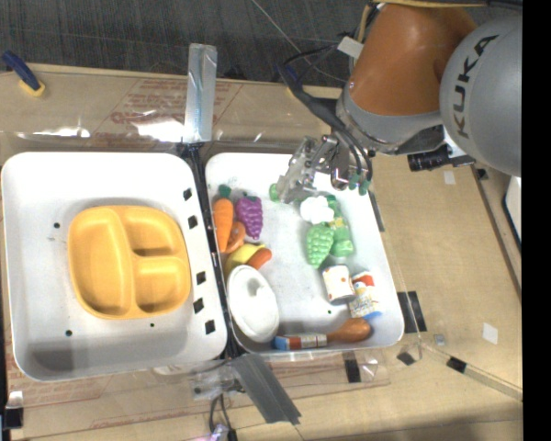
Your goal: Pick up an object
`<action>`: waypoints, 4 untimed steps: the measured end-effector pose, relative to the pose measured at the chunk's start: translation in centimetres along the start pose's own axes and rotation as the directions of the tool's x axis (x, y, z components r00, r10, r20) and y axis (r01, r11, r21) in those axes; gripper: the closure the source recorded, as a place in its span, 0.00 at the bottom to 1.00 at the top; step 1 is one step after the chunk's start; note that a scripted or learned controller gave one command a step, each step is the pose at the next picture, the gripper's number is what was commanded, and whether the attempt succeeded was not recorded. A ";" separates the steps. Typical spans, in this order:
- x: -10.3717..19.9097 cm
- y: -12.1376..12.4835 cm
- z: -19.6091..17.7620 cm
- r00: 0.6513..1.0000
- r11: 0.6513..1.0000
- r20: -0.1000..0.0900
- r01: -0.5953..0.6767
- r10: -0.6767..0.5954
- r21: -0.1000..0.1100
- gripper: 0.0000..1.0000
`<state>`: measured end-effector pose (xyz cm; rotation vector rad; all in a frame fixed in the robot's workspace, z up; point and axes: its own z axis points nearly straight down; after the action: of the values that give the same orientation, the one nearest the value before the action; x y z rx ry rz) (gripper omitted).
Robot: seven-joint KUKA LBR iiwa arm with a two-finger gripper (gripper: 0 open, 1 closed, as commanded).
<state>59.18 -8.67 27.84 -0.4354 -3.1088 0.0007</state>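
bins side by side on the bench: left bin (37, 200) and right bin (386, 274), both white & shallow. left bin has a yellow tray (129, 260) in the middle, w/ three dips in it.

right bin is full of toy food. along its left wall there is an orange carrot (222, 220), purple grapes (250, 216) right beside it, a yellow thing (242, 254) under them & a small red-orange bit (260, 258) touching that. a white bowl (253, 303) sits low by the left wall. green grapes (320, 243) are in the middle, a small white fluffy thing (317, 210) just above them. a white box w/ orange on it (338, 285) is lower right, a little bottle w/ red & blue (364, 299) next to it. at the bottom lie a brown sausage shape (352, 331) & a thin pen-like stick (301, 341).

gripper (303, 184) hangs over the top of the right bin, metal fingers pointing down-left, tips near a small green thing (275, 192) (cannot tell what it is). cannot tell if fingers are apart or closed, or if anything is between them. the arm (422, 53), grey w/ an orange part, comes in from the right.

silver tape strip (200, 90) stands above the gap between the bins.
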 end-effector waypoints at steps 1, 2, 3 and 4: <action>-3.9 2.6 0.9 0.999 0.999 0.003 -0.051 0.051 0.000 1.00; -4.1 2.6 -0.4 0.999 0.999 0.008 -0.047 0.047 -0.001 1.00; -4.1 2.7 -1.5 0.999 0.999 0.011 -0.043 0.043 -0.001 1.00; 0.5 9.4 4.1 1.000 1.000 -0.002 -0.008 0.008 -0.001 1.00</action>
<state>61.24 0.53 23.77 -0.4474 -3.1056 -0.0010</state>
